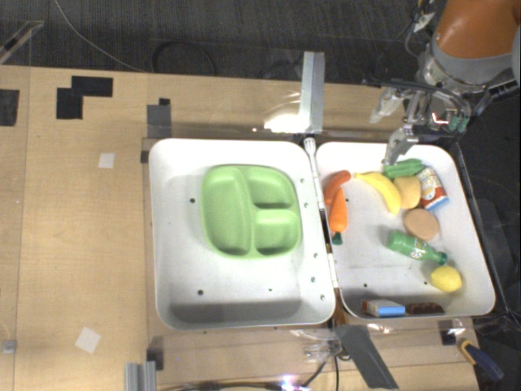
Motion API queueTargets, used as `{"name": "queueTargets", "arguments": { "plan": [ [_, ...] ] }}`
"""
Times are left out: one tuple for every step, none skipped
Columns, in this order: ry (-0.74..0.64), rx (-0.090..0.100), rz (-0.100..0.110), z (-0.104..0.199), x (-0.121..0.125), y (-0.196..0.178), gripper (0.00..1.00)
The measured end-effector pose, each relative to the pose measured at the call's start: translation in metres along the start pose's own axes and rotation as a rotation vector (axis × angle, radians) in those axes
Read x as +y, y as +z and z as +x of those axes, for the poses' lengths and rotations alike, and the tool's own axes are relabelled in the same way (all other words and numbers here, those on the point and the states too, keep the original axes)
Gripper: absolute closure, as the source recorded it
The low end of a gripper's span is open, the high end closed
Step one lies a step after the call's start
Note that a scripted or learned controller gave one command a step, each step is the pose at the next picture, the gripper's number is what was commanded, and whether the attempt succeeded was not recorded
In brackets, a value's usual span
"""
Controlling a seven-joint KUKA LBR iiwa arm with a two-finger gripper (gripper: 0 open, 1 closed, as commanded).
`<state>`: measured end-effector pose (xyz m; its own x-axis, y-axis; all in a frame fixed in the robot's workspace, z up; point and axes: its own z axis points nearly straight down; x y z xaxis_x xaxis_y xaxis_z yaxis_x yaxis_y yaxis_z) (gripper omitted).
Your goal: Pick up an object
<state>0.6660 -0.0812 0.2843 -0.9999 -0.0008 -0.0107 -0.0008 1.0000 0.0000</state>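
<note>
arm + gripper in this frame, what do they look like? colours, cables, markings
The arm shows a rounded orange band above a grey wrist section. Thin cables loop off its left side near the top. Below hangs the gripper, pale grey metal, slim, with small fittings and a green-tinted part beside it. No readable markings.

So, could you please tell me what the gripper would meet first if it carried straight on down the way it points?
Probably the small green plastic toy lying just beneath the gripper, beside the yellow toy banana; depth is unclear.
</note>
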Motion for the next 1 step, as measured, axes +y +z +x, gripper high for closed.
{"name": "queueTargets", "arguments": {
  "plan": [
    [0.242, 0.012, 0.001, 0.0015, -0.0617, 0.173, 0.0]
  ]
}}
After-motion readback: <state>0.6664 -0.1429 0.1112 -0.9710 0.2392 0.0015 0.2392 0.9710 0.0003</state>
